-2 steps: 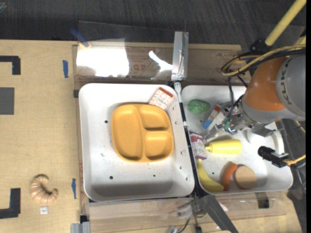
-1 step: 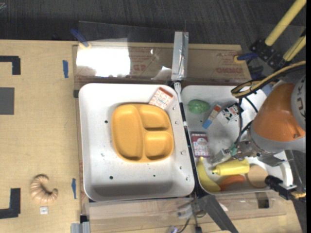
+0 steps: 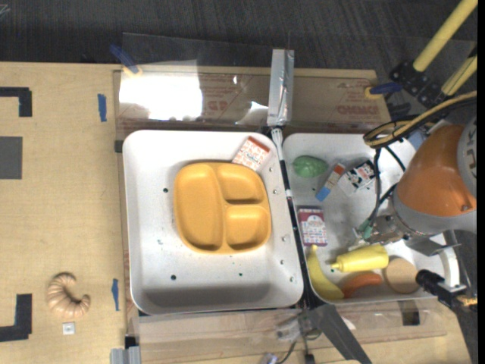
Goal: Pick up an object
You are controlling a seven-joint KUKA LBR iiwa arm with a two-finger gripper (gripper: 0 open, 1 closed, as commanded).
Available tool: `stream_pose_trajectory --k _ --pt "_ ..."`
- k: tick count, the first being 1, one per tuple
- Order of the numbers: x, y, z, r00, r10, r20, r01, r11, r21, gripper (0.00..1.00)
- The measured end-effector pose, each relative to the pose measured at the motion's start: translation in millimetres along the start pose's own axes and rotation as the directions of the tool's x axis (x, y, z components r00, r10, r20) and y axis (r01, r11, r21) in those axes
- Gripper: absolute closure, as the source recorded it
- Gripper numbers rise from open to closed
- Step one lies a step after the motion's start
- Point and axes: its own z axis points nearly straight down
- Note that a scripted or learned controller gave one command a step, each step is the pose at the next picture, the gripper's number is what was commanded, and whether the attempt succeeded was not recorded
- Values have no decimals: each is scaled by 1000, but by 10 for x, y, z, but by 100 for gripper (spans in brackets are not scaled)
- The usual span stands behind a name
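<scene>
The right bin holds a green round object, a small blue and orange item, a white toy-like piece and a pink card. At its near end lie a banana, a yellow bottle-shaped object, a red-orange object and a tan round object. My arm, with its orange band, hangs over the right side of this bin. The gripper sits low just above the yellow bottle-shaped object, its tip partly hidden by the wrist.
The left bin carries a yellow divided plate and a small red and white carton at its far edge. A tan curled object lies on the bench at the near left. Cables loop beside the arm.
</scene>
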Motion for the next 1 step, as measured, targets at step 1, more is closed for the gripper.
stream_pose_trajectory --k 1 --pt "452 876 -1053 990 143 -5 -143 990 4 100"
